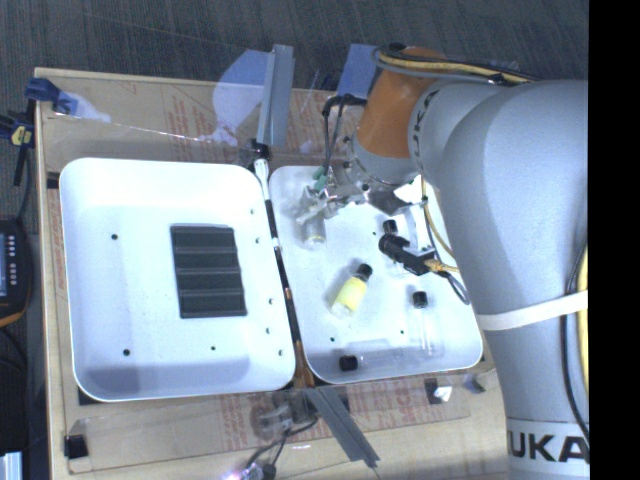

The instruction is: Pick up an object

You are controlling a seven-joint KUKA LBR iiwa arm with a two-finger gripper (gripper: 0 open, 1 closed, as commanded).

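Camera view: the jaws (318, 208) hang low at the right bin's (455, 353) eleven o'clock corner, their spread impossible to tell, while the yellow bottle (351, 290) lies ungrasped at mid-bin, so the pick seems still undone.

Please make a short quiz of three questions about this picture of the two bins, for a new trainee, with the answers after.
1. True or false: the dark ribbed block lies in the left bin.
2. Which thing lies nearest the middle of the right bin? A) a small yellow bottle with a dark cap B) a red ball C) a blue cup
3. Fill in: the gripper is over the ____ left corner of the right bin.

Key
1. True.
2. A, the yellow bottle.
3. Far (the upper left in the camera view), apart from the bottle.
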